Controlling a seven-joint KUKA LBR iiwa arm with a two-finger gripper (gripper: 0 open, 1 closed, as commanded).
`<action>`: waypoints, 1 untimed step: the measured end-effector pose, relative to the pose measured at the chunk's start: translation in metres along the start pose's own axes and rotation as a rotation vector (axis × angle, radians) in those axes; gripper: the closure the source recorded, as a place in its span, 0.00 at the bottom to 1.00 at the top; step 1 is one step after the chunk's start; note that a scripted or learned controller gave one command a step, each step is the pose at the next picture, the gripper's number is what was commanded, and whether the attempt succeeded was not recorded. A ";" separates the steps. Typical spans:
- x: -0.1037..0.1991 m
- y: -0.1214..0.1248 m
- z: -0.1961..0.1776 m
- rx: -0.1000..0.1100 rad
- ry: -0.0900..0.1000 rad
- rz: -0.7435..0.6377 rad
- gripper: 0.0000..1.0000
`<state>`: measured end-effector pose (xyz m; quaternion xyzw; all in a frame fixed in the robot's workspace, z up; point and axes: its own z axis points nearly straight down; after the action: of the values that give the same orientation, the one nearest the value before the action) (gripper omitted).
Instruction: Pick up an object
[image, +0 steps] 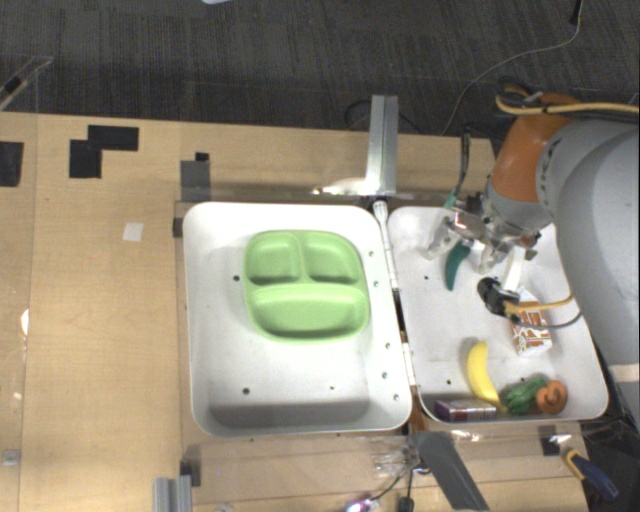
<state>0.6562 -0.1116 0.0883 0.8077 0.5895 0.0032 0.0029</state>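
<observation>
Approach step, by the look of it; two-finger claw (470, 245) low over far end of right white bin (430, 330), spread wide, gripping nothing; slim teal plastic piece (455, 266) just beneath; calls next for descent and closure.

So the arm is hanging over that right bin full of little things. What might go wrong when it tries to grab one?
Two risks, I think. The pincer is near the bin's far end, while the banana, the small carton and the carrot lie toward the near end, so it may close on nothing. Those things also crowd the right bin's near corner, so it might nudge a neighbour or hit the wall.
</observation>
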 end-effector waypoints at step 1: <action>0.003 0.002 -0.014 -0.007 0.002 -0.008 1.00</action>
<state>0.6591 -0.1098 0.1020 0.8052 0.5929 0.0059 0.0052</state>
